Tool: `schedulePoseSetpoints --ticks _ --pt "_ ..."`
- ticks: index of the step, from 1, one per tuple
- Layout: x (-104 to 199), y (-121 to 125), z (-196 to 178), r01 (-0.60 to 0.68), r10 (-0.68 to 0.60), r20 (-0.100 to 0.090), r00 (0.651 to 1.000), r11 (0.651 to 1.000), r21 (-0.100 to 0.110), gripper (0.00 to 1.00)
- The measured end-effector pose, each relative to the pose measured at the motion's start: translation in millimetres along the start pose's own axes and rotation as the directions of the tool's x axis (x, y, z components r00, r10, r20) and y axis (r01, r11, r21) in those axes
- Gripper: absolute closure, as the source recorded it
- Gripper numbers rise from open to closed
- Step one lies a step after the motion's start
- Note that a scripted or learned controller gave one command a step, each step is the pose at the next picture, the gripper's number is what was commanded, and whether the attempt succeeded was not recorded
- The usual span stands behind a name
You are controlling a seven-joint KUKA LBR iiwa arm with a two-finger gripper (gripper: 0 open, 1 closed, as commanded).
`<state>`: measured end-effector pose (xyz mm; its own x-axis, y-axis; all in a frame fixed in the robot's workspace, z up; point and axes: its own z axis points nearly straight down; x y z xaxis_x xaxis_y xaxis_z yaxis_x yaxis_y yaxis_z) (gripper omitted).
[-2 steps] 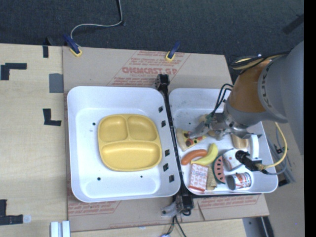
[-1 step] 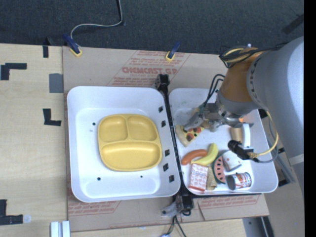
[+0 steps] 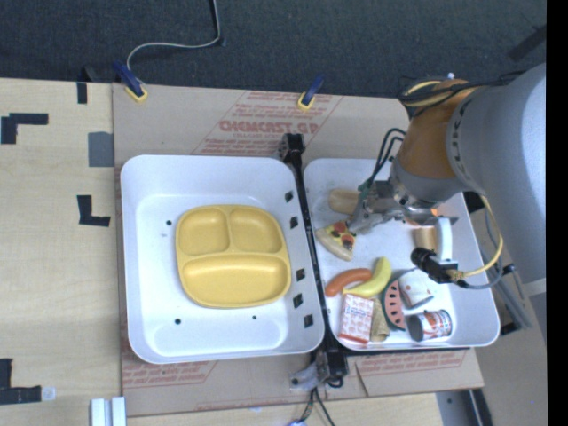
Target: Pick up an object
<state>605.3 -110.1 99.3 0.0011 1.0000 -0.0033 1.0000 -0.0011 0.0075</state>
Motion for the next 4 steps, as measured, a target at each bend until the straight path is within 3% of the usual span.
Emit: schedulePoseSetpoints --ticks 1,2,3,4 --pt "1 -1 1 0.000 0.000 -0.001 1.000 1.000 0.004 0.00" --pt "1 -1 -8 0.001 -0.001 -0.002 1.000 1.000 0.005 1.00" --pt "1 -1 -8 0.001 -0.001 -0.002 1.000 1.000 0.005 0.00" --pt "1 -1 -17 0.001 -0.001 -0.003 1.000 1.000 0.007 1.00"
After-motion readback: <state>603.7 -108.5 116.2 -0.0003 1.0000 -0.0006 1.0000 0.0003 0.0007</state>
